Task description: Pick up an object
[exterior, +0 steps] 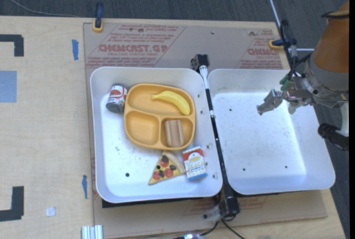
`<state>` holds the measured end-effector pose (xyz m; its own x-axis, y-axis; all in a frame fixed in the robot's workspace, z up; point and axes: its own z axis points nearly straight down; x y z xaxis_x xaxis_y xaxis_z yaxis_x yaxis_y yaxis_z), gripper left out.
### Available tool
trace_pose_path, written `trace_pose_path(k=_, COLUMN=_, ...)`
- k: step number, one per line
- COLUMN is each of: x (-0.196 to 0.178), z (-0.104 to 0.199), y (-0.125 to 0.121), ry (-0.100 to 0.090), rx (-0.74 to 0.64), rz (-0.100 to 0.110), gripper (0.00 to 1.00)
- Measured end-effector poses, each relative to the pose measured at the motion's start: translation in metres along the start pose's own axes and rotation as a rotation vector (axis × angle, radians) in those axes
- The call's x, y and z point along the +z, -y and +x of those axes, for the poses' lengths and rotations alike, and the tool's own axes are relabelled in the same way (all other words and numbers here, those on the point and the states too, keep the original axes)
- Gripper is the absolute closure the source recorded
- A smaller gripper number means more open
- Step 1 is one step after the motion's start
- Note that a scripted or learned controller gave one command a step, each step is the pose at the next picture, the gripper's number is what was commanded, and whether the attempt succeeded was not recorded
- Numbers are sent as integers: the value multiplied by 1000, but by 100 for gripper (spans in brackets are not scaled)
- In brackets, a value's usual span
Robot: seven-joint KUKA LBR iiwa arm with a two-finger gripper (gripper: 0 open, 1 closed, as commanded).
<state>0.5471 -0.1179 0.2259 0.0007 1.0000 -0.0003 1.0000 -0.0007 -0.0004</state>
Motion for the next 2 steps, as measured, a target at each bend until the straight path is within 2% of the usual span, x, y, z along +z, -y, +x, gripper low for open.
trace_pose_path(k=1, x=38, z=-49, y=67, ry=0, rx=1, rz=0, gripper=0)
trace_pose_path(k=2, x=131, z=-34, y=53, ry=1, rx=0, rz=-2, gripper=0)
